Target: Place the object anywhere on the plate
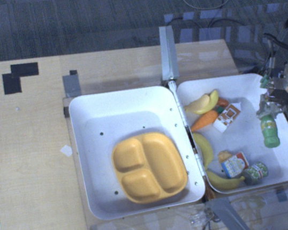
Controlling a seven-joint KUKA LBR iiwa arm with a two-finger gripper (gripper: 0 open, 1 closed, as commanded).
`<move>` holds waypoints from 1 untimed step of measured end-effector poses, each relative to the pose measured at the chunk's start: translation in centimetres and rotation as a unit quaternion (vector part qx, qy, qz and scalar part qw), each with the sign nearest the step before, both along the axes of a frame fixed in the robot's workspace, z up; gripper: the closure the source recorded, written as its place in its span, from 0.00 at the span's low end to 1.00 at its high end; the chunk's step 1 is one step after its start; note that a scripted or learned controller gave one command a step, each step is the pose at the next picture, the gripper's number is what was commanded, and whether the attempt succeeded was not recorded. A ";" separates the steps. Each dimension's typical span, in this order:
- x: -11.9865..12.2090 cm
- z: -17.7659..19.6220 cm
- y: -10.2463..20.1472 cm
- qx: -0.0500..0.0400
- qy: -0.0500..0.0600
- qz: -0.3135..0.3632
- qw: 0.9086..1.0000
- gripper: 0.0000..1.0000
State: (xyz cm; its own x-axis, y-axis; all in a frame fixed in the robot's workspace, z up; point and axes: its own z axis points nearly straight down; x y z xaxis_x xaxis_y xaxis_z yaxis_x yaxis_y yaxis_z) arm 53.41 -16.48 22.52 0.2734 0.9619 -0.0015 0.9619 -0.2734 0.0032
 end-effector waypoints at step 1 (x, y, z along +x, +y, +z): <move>0.7 -0.3 7.7 0.001 0.000 -0.012 1.000 1.00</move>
